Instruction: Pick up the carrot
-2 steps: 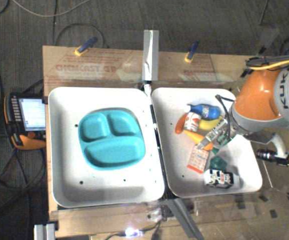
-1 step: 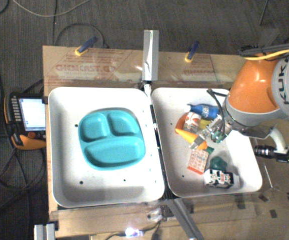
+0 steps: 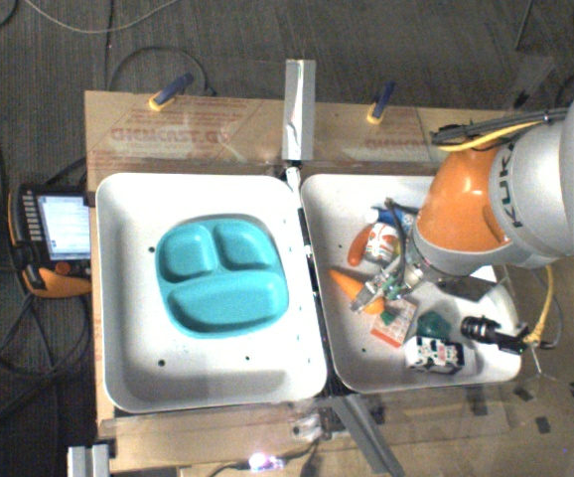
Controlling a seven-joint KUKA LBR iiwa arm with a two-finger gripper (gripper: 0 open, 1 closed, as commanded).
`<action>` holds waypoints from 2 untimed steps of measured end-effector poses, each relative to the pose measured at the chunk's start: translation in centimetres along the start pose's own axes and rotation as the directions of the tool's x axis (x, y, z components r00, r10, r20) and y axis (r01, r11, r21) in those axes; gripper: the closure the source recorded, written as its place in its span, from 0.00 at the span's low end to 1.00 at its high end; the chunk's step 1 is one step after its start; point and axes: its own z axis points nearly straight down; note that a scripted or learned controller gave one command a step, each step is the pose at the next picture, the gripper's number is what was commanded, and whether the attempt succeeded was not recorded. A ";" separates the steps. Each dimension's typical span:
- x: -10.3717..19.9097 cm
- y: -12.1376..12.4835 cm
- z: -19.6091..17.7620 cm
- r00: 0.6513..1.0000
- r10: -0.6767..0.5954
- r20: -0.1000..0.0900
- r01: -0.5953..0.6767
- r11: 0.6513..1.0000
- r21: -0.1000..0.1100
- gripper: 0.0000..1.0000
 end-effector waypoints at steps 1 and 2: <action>5.7 5.1 -8.2 0.993 0.116 0.004 -0.116 0.993 0.000 1.00; 5.7 5.1 -8.2 0.993 0.116 0.004 -0.116 0.993 0.000 0.00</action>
